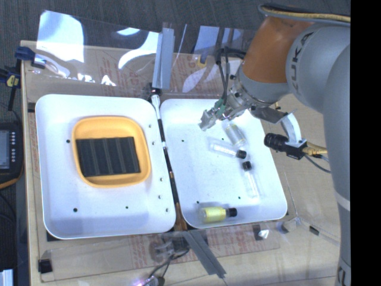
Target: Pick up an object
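Left bin [53, 159]: one yellow tray [111, 151] with a dark ribbed insert, lying flat mid-bin. Right bin [190, 159]: three clear tubes with dark caps, hard to make out against the white – one [236, 134] just under the gripper, one [228, 151] beside it, one [250, 180] nearer the right wall. One yellow bottle [215, 213] with black cap lies at the front edge. Gripper [209, 119] hangs over the bin's back part, nothing visibly in it; its open-or-closed state – cannot tell, small and blurred. Arm [297, 46] cut off at right.
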Motion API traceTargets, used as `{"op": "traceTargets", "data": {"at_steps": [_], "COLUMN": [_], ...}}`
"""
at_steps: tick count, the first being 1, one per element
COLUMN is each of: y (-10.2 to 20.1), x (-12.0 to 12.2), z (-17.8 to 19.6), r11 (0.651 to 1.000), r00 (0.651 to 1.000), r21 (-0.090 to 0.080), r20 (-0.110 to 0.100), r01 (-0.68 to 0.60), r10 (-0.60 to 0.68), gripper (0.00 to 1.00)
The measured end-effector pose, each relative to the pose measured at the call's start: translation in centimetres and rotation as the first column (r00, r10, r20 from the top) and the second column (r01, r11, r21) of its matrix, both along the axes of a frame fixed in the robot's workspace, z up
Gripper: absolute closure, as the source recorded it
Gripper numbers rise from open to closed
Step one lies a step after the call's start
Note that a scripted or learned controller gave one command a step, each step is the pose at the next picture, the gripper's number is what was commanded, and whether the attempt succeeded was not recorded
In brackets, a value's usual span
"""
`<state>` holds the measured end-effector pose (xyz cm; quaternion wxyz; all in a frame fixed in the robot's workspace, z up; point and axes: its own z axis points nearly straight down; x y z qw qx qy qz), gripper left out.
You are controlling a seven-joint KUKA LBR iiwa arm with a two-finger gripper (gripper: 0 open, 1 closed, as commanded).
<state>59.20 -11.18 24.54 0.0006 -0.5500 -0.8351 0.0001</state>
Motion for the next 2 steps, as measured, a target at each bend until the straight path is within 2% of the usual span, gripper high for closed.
{"op": "traceTargets", "data": {"at_steps": [1, 2], "y": [-5.52, -5.45], "x": [-3.25, -3.19], "z": [-1.05, -0.06], "r11": [0.999, 0.999], "r00": [0.999, 0.999], "r21": [0.0, 0.0], "r20": [-0.003, -0.005], "r01": [0.046, 0.04], "r10": [-0.046, -0.04], "gripper": [1.0, 1.0]}}
